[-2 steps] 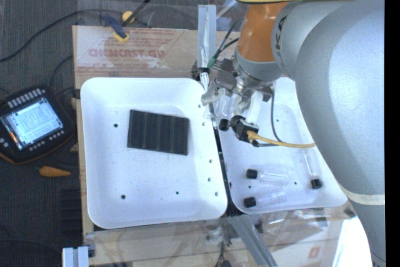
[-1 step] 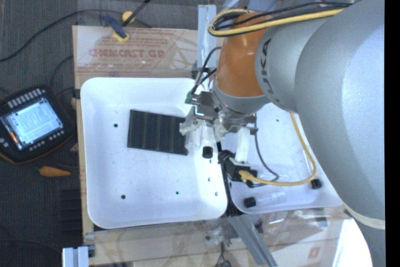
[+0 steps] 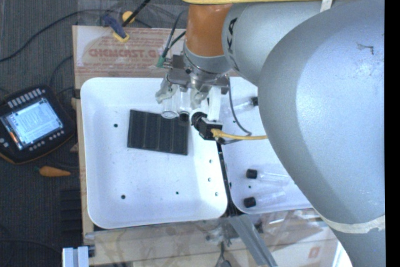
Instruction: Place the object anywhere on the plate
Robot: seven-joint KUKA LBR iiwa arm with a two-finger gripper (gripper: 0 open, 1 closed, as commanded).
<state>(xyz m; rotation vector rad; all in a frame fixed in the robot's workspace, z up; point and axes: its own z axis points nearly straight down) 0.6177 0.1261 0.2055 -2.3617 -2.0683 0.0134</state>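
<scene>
A flat black rectangular plate (image 3: 157, 132) lies in the left white bin (image 3: 106, 197), a little left of its middle. My gripper (image 3: 180, 104) hangs just above the plate's upper right corner, under the orange wrist band (image 3: 209, 15). Small clear and dark parts crowd its tip, and I cannot make out whether an object sits there. Two clear tubes with black caps (image 3: 252, 174) (image 3: 250, 202) lie in the right bin (image 3: 240, 153), near its left wall.
The big grey arm covers most of the right bin. A teach pendant (image 3: 31, 124) rests on the floor left of the bench. A cardboard sheet (image 3: 122, 53) lies behind the left bin. A yellow cable (image 3: 240, 136) runs from the wrist.
</scene>
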